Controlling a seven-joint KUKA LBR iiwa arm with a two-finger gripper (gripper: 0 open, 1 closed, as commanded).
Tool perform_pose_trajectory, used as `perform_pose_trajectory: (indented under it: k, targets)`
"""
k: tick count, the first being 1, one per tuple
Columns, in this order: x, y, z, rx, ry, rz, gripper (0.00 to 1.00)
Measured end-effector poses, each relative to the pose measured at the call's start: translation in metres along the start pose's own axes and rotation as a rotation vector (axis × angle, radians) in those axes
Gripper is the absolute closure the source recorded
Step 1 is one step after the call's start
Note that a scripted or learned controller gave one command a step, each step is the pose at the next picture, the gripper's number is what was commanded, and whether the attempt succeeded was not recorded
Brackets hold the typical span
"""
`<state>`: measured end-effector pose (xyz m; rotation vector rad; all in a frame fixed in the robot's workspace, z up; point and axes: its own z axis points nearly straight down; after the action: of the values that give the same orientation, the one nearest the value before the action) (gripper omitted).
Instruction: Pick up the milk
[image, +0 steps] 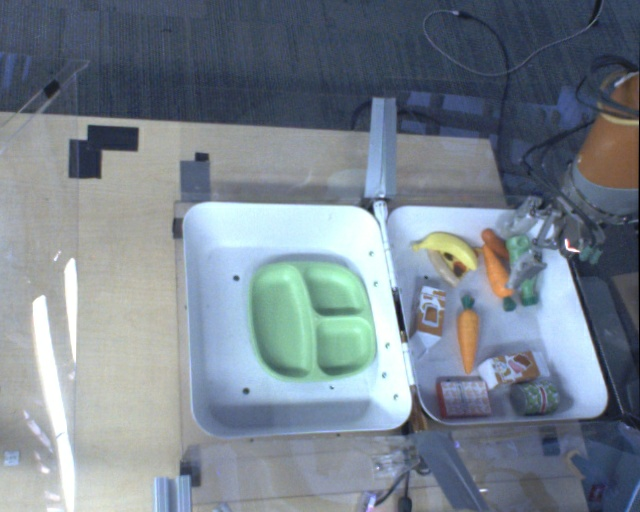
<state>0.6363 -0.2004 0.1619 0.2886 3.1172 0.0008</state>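
Milk carton (432, 310), well left of gripper (530, 240) (grip state cannot be told): best approached from above, clearing the carrot (496, 265) between.

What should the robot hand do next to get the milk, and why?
Probably move toward the left side of the right bin and stop above the milk carton. The gripper hangs at the far right of that bin, over a green toy beside a carrot, not over the milk. The carton lies beside the bin's left wall, below the banana.
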Motion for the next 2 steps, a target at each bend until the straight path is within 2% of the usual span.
perform_pose_trajectory:
  k: [1,2]
  targets:
    - [0.070,-0.019,-0.109,0.001,0.002,-0.108,0.00]
    - [0.084,-0.022,-0.130,0.001,0.003,-0.045,0.00]
